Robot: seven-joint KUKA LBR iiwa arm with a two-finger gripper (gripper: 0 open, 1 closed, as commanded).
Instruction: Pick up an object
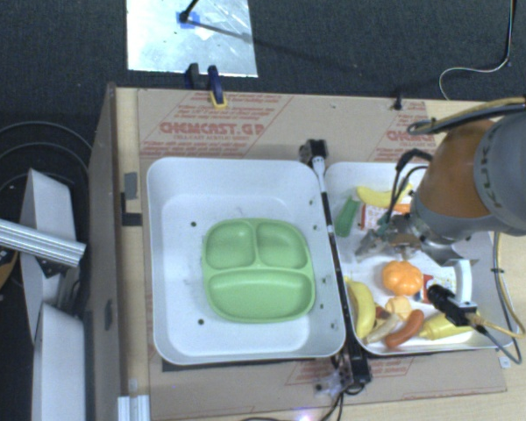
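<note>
The arm is reached in over the right bin, and the tool is lowered near the middle of that bin, just above the orange. Whether the tool is released or clenched cannot be told; nothing is seen gripped in it.

The candidate things are crowded in the right bin: the orange near the middle, a banana along the left wall, a sausage and a yellow piece at the near edge, a second banana and a green piece toward the far left corner. The left bin is occupied by a green tray.

The step in hand is judged to be the descent onto one item. It is best done by one thing being singled out, likely the orange, since it lies closest. A round fruit is liable to be squeezed out sideways, so the tool should be centred over its widest part and brought low before closing. Neighbours touching it should be avoided, and the lift should be kept straight up.
</note>
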